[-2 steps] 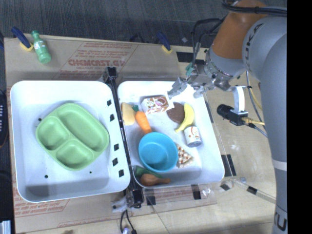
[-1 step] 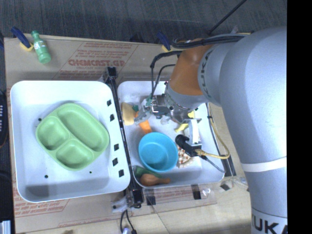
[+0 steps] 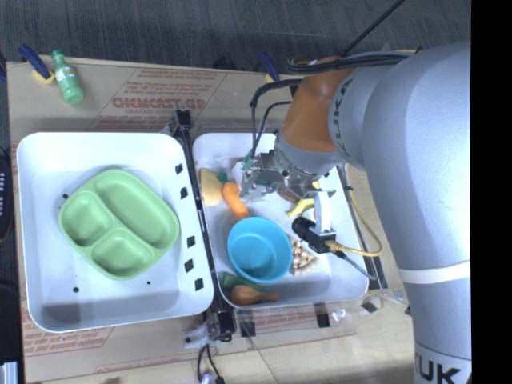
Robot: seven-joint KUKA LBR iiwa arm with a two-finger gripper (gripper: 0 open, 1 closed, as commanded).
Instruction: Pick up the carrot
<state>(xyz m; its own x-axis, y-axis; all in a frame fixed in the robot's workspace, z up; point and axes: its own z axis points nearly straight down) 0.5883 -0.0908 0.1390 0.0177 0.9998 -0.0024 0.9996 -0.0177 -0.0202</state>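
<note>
A dark grey, finely ribbed floor covering (image 3: 160, 14) fills the area beyond the bench's far edge. The bench top is a flat brown cardboard sheet (image 3: 160, 94) printed with red lettering, partly legible as a brand mark. Blue clamps (image 3: 32, 61) grip that far edge, one at the left corner and another (image 3: 266, 65) near the middle. A thin black cable (image 3: 392, 10) crosses the dark floor diagonally at upper right. Lighting is even, with soft shadows

bins (image 3: 32, 214): smooth white plastic | divided plate (image 3: 118, 222): matt green plastic | bowl (image 3: 258, 250): glossy blue plastic | table (image 3: 152, 94): printed brown cardboard
</note>
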